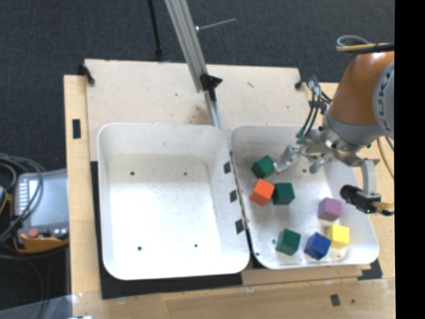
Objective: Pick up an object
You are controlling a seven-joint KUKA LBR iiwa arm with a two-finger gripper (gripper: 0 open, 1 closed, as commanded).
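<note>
Altogether the right bin [372,248] holds seven cubes: three green, one orange [263,191], purple [329,209], yellow [339,234], blue [317,245]. Whether the gripper [287,159], beside the upper green cube [263,167], grips anything is unclear.

Claw [287,159] low, arm tilted leftward

Both bins [166,198] were white with a few dark specks, set on a pale tan worktop [146,92]. The right bin held three dark green cubes [263,166], an orange cube [262,191], a purple cube [329,209], a yellow cube [339,234] and a blue cube [317,245]
</note>
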